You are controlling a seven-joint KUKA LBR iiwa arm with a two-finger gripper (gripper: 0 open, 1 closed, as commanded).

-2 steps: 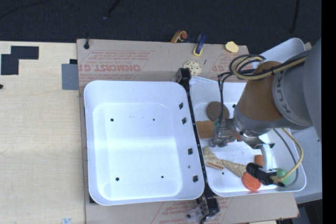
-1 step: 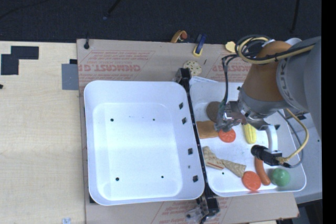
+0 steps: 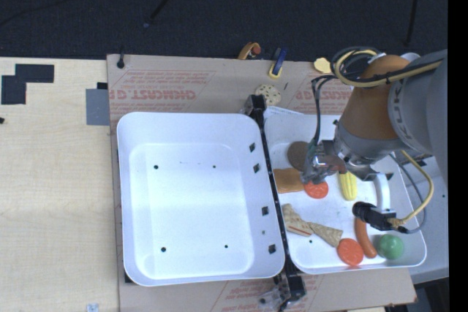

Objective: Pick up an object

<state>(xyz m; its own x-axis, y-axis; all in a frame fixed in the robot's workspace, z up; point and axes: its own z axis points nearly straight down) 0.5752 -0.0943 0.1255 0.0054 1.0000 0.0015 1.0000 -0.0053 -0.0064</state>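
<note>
We see two shallow white bins side by side on a cardboard sheet (image 3: 175, 84) that lies on the pale bench (image 3: 51, 179). The left bin (image 3: 190, 201) takes up the middle of the frame. The right bin (image 3: 333, 214) sits toward the lower right, and the loose things lie in it.

The grey arm (image 3: 424, 106) comes in from the right edge with its orange band (image 3: 369, 106) above the wrist. The gripper (image 3: 319, 170) hangs low over the left half of the right bin. We cannot tell whether its jaws are spread or pressed together.

Just below the gripper in the frame lies a red round piece (image 3: 316, 191), so near that we cannot tell whether the two touch. A flat brown slab (image 3: 287, 180) lies just left of that piece, by the wall between the bins. A dark brown disc (image 3: 297, 154) lies up and left of the gripper, partly hidden by it. A yellow piece (image 3: 348, 186) lies just right of the gripper.

Lower in the bin, two tan wedges (image 3: 296, 219) lie end to end. In the lower right corner an orange round piece (image 3: 349, 252), a reddish sausage (image 3: 365, 239) and a green ball (image 3: 391, 246) lie close together.
</note>
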